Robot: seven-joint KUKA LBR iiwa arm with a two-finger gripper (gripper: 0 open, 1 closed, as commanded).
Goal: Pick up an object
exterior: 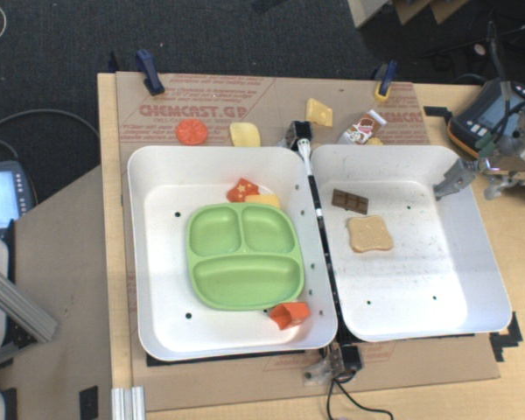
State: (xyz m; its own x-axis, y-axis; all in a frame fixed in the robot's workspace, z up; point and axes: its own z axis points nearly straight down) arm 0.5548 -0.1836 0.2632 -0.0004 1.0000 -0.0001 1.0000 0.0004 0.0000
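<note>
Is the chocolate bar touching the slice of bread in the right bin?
Apart. The camera view shows a thin strip of white bin floor between the chocolate bar and the slice of bread just below it.

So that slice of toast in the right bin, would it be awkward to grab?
Probably. The toast slice lies flat on the right bin floor, so fingers may slide over it. It looks like light toy food, likely stiff. Being flat, it shouldn't roll.
</note>
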